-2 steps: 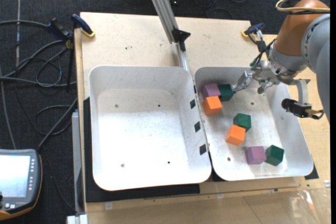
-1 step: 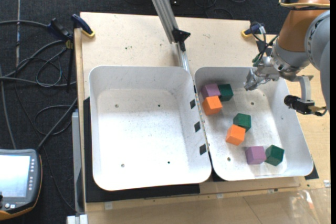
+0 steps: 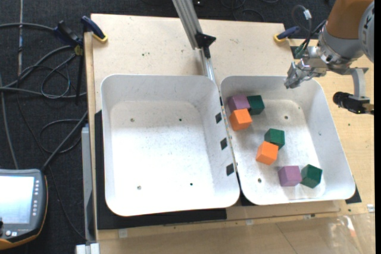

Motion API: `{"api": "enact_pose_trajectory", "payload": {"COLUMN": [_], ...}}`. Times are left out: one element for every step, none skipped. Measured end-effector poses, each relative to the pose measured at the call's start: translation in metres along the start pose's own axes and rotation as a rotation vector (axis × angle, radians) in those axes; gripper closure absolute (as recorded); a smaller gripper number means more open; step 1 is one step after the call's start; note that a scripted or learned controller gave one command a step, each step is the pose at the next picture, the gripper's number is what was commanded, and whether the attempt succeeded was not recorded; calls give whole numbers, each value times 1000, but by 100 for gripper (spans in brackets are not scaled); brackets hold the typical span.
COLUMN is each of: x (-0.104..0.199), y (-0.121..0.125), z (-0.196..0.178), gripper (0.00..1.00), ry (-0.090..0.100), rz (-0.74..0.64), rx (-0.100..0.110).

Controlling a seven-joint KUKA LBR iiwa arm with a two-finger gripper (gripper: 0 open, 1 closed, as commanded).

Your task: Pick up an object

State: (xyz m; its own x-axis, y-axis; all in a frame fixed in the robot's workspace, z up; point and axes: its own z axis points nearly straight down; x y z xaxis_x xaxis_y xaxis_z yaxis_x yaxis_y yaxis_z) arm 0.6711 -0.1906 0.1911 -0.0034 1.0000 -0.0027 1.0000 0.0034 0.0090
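The right bin (image 3: 333, 146) holds several small cubes. A purple cube (image 3: 239, 102), a green cube (image 3: 256, 104) and an orange cube (image 3: 241, 119) cluster at its far left. Near the middle lie another green cube (image 3: 274, 137) and an orange cube (image 3: 267, 153). A purple cube (image 3: 290, 175) and a green cube (image 3: 311, 175) rest toward the near right. My gripper (image 3: 293, 81) hangs over the bin's far right corner, apart from every cube, with nothing seen in it.
The left bin (image 3: 119, 128) sits beside the right one on the tan bench. A slanted metal pole (image 3: 181, 0) crosses above the divide between the bins. Blue-and-yellow clamps (image 3: 94, 30) (image 3: 286, 34) grip the bench's far edge. Cables lie on the floor at left.
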Motion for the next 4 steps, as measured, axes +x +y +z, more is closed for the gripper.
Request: {"api": "enact_pose_trajectory", "payload": {"x": [-3,-4,45,87], "y": [5,7,-5,-19], "z": [-65,-109,-107,-102], "gripper": [100,100,100,100], "ry": [-1,0,4,4], "rz": [1,1,-3,-3], "rx": [-1,1,9,10]}}
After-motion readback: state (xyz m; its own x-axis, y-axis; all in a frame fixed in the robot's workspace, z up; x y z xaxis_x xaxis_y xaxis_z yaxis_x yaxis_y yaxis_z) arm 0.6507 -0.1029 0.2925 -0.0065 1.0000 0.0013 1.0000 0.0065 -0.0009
